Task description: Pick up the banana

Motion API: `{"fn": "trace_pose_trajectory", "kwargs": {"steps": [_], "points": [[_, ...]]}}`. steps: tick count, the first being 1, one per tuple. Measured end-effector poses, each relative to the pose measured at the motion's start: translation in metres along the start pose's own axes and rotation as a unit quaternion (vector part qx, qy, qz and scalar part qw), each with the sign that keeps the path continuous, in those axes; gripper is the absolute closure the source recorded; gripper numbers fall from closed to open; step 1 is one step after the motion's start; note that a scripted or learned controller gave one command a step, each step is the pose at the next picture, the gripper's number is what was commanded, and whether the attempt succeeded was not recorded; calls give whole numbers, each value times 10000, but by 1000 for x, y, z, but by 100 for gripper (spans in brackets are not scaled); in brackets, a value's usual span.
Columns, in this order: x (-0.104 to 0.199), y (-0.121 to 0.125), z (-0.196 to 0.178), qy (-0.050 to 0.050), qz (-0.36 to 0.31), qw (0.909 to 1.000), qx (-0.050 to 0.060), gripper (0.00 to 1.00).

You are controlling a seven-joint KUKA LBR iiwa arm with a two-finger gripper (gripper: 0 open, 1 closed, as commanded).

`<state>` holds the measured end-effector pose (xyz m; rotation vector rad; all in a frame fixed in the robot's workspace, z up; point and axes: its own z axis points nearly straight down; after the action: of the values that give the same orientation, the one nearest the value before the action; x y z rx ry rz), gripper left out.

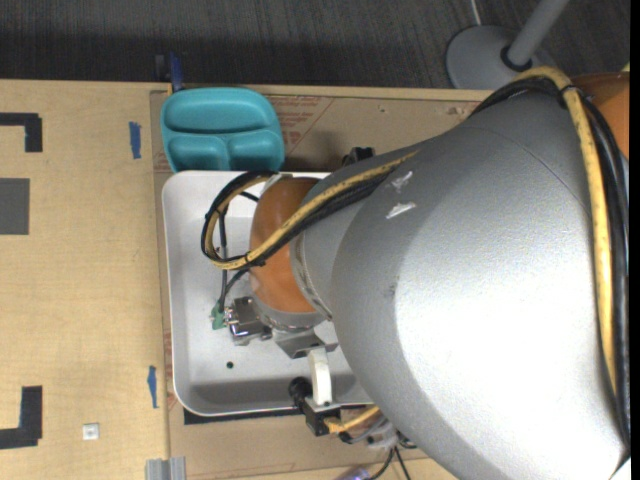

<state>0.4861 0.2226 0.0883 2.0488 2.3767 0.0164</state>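
Note:
The grey arm with its orange band (pixel 275 248) reaches from the right over the white bin (pixel 190 268) and covers most of it. The wrist hardware (pixel 245 323) hangs low over the bin's floor near the middle. The arm's own body hides the gripper's tips. No banana can be seen; whatever lies under the arm is hidden.
A teal plastic container (pixel 222 128) stands just beyond the bin's far edge. Yellow and black cables (pixel 225 228) loop off the wrist over the bin. Brown bench top with blue tape marks (pixel 135 140) stretches to the left.

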Motion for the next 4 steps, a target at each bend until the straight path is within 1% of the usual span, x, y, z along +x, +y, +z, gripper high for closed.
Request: {"fn": "trace_pose_trajectory", "kwargs": {"steps": [4], "points": [[1,1,-38,-9,-21,10000,-4,100]]}}
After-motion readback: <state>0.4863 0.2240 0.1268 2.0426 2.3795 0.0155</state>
